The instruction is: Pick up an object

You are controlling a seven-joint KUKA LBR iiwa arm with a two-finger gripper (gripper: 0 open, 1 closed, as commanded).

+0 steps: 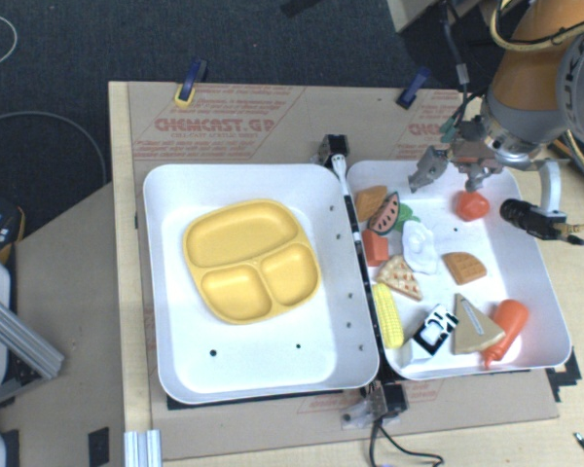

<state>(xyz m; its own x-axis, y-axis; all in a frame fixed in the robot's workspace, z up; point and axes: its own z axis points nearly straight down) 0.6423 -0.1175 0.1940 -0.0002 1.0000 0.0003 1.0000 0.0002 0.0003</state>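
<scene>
One red tomato [473,205] just below end effector [455,171].

Small red tomato-like toy [472,205], lying in right bin's far part, just below the hand [455,166]

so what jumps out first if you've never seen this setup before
The yellow divided plate draws the eye first, lying alone in the left white bin. Next comes the clutter of toy food in the right white bin: a corn cob, a pizza slice, a watermelon slice and a carrot. At the bin's far end the gripper hovers open by a small red tomato.
</scene>
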